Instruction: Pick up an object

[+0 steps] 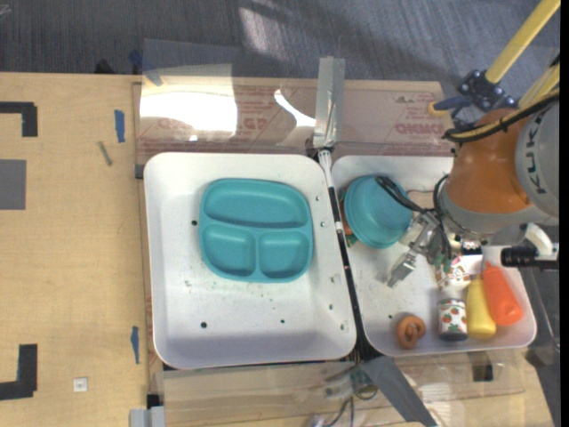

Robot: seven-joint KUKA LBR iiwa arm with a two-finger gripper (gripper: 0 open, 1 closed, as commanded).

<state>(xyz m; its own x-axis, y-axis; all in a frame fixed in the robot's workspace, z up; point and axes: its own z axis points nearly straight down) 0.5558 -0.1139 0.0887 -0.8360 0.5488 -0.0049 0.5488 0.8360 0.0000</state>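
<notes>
**Arm over the right bin, nothing in its grip**

Nearest my camera sits the right bin's [524, 334] front edge, and I take that bin as my landmark; along its front I see a small orange-brown doughnut-like piece [411, 330], then beside it a little can with red spots [452, 317], then a yellow bottle [480, 308] and an orange carrot-shaped piece [500, 294] lying side by side toward the bin's front right corner; just behind the can is another small printed container [456, 270], partly under the arm; further back, near the bin's middle, the gripper [402, 270] hangs with its fingers slightly parted and nothing between them, its tips over bare white floor; behind it, in the bin's back left corner, a teal bowl [376, 212] leans tilted against the wall; left of the right bin lies the left bin [169, 318], holding a teal divided plate [257, 229].
</notes>
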